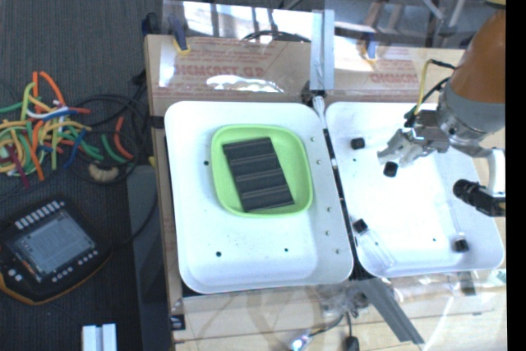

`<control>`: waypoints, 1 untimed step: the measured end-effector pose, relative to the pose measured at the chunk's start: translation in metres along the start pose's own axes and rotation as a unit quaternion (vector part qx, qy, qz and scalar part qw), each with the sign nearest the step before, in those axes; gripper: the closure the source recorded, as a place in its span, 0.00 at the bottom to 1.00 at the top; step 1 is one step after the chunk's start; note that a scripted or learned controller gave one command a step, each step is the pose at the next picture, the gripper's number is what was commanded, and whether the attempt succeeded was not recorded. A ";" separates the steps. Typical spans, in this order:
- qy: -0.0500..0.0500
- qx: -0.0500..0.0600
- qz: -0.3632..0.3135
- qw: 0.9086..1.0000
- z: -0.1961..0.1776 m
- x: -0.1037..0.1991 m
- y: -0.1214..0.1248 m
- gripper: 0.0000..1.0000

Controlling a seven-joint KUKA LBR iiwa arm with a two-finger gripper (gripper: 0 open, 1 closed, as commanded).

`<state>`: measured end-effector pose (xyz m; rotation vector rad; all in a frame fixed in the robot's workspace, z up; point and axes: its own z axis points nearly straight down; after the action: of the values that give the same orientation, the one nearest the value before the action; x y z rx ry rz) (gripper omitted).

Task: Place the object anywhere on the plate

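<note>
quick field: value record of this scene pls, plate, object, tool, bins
plate: green plate, in left bin
object: dark ribbed block, lying on the plate
tool: tool over right bin, apart from the block
arm: enters from the view's right
task state: block already rests on plate

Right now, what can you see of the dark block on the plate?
The block is a dark grey, flat rectangle with three or four ridged bands across it, matte, maybe rubber or plastic. It lies flat in the middle of the green plate, long side slightly slanted, inside the left bin. Only the plate touches it; the gripper is over the right bin.
</note>
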<state>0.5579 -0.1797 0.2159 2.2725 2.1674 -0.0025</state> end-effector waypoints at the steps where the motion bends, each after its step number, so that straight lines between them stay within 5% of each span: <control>1: 0.000 0.000 0.000 1.000 0.000 0.000 0.000 0.00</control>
<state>0.5579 -0.1798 0.2160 2.2724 2.1671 -0.0023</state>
